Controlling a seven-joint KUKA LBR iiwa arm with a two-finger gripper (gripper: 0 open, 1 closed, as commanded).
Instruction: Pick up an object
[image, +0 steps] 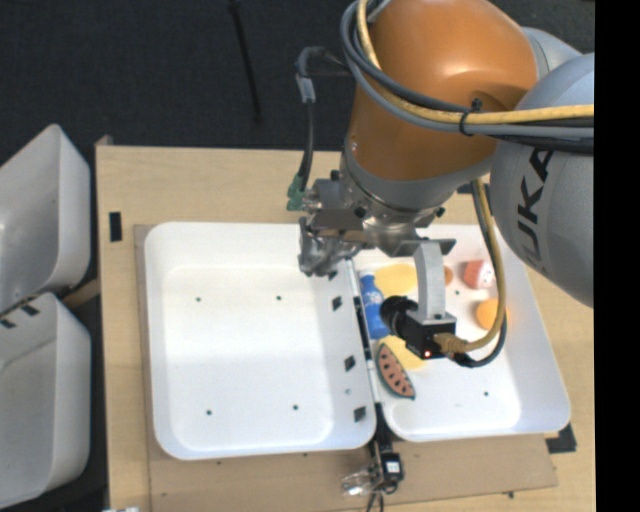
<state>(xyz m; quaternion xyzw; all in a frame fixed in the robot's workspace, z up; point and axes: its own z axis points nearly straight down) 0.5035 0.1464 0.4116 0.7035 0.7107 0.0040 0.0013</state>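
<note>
Our hand (322, 255) hung over the middle rim (352, 385); we could not tell how wide it stood. Just beside it the blue tube (372, 303) lay in the right bin (520, 400), so we judged it best to centre over the tube, align across it and descend clear of the rim.

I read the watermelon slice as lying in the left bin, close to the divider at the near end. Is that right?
Not quite. The watermelon slice lies in the right bin, not the left one. The camera view shows it just to the right of the divider, at the near end, as you said.
</note>
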